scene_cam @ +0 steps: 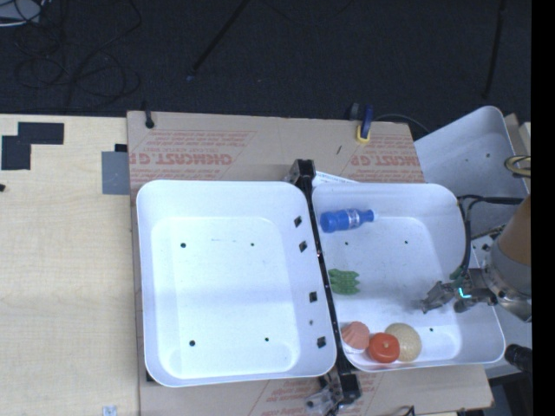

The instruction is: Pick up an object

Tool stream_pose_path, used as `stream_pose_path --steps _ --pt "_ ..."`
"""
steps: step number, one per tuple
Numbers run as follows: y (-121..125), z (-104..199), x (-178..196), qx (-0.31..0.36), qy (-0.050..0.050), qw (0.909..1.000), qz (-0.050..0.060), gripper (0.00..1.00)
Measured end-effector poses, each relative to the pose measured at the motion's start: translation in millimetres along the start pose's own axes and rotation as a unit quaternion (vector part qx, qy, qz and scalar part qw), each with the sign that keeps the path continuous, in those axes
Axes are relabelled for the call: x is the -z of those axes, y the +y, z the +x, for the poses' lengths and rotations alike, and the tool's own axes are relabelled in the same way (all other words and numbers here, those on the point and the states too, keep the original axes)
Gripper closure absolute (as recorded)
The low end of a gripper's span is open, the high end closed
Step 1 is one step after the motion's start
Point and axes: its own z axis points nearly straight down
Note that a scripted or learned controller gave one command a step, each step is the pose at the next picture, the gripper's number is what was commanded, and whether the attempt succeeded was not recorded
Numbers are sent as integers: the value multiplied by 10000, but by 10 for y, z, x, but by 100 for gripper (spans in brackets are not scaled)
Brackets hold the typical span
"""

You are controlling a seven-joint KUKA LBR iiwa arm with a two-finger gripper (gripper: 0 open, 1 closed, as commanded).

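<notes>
Camera view: gripper low inside the right bin, its opening indiscernible and nothing visibly held. Blue bottle, green object and the near-corner red piece lie apart from it; a blind closure risks grasping nothing.

Smooth white plastic bins on printed cardboard.

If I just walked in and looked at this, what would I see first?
Probably the bright blue bottle lying on its side near the top of the right bin. Next, the red round thing at that bin's bottom edge, between a pink piece and a tan one. The gripper hangs low over the bin's right part.
</notes>
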Motion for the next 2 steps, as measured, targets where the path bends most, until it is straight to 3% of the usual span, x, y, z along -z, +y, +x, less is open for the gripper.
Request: stream_pose_path --steps 1,2 --pt "323 11 1214 48 -36 9999 -83 0" --pt "556 16 1489 40 -20 10000 -38 0"
